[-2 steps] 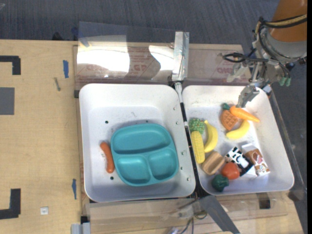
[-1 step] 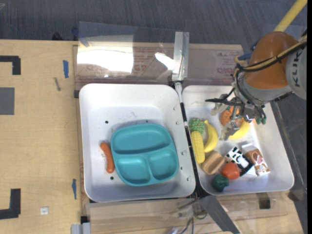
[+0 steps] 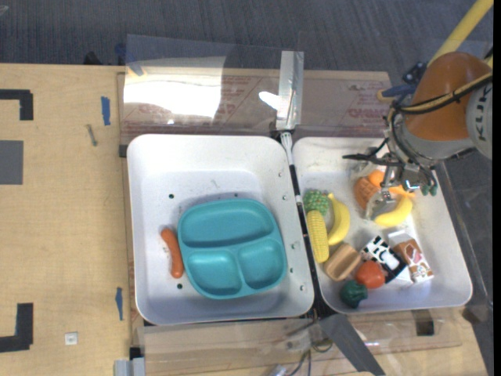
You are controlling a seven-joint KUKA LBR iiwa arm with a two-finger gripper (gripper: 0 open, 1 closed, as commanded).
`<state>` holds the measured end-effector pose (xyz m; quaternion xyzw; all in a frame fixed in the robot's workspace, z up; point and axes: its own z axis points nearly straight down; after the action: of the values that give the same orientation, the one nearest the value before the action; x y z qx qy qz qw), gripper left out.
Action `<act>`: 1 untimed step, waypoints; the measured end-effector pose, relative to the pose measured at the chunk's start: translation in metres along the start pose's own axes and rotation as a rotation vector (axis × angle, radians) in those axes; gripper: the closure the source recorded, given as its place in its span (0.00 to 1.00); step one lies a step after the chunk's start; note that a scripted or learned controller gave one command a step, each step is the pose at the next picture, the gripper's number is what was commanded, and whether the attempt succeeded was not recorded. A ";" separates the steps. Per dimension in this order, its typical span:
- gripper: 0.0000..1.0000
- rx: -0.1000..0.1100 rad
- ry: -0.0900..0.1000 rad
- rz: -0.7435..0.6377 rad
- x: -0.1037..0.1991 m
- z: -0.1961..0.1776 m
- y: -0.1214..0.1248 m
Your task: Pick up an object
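Reaching in from the right, the grey arm with its orange band hangs its gripper [image 3: 389, 197] low over the upper part of the right bin [image 3: 454, 245]. Whether that gripper is wide, narrow or holding anything I cannot tell; the wrist and cabling cover it from above.

From the 1 camera above the bench, the 2 white bins sit side by side, touching along their inner rims. The left bin [image 3: 149, 171] holds a teal divided tray [image 3: 231, 247], which takes up most of the floor, and a toy sausage [image 3: 172, 251] lying just beside the tray's left edge.

The right bin carries the likely targets, since the task names no particular object. Directly under the gripper there is an orange toy [image 3: 366, 190] touching a small yellow banana [image 3: 399, 211]; judging by where the arm has stopped, 1 of these 2 is what it is after. Farther left, a corn cob [image 3: 318, 236] lies lengthwise along the inner wall, with a green bumpy piece [image 3: 316, 201] at its top and a larger banana [image 3: 340, 219] curved against it. Lower down, a bread roll [image 3: 342, 263], a red tomato [image 3: 370, 274], a black and white block [image 3: 383, 254], a small printed carton [image 3: 413, 260] and a dark green piece [image 3: 354, 293] are crowded together, touching, which would make a clean grasp there harder than in the looser upper cluster.
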<state>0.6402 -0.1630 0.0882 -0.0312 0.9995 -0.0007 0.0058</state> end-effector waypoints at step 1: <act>1.00 0.004 -0.015 -0.001 -0.004 -0.015 0.000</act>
<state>0.6444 -0.1623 0.1032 -0.0316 0.9994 -0.0023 0.0134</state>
